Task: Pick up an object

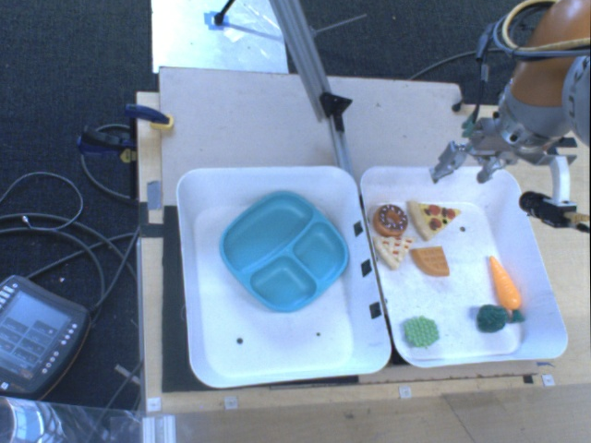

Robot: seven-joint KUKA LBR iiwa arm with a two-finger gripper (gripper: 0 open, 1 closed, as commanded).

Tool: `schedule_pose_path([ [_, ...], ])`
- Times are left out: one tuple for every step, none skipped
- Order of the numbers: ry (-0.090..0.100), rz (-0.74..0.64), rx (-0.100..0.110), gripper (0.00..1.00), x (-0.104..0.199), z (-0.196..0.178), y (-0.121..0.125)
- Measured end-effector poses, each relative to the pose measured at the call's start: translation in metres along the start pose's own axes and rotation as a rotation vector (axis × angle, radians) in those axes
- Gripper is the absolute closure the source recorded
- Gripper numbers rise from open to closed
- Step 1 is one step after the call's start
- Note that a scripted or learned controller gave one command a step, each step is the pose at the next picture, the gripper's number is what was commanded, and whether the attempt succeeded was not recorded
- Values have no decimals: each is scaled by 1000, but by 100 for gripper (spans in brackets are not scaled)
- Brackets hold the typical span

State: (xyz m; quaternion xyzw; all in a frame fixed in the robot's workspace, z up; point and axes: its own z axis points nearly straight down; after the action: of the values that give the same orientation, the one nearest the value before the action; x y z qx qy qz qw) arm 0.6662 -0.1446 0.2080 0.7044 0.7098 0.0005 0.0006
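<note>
Camera view | hand [468, 168] spread, holding nothing, over right bin [540, 275] | tablet [35, 333] writing unreadable

We see the scene evenly and brightly lit from above, with soft, short shadows. The two white bins [277, 363] are nearly washed out, their rims losing detail in glare. A pale patch of sheen lies beyond the counter's [240, 118] far edge. We find the whole picture slightly soft and grainy, the dark floor [65, 53] speckled with noise.
</note>
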Motion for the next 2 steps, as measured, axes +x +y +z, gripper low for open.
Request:
schedule_pose_path([
  [-1,-1,0,0,0,0,0],
  [0,6,4,0,-5,44,-5],
])
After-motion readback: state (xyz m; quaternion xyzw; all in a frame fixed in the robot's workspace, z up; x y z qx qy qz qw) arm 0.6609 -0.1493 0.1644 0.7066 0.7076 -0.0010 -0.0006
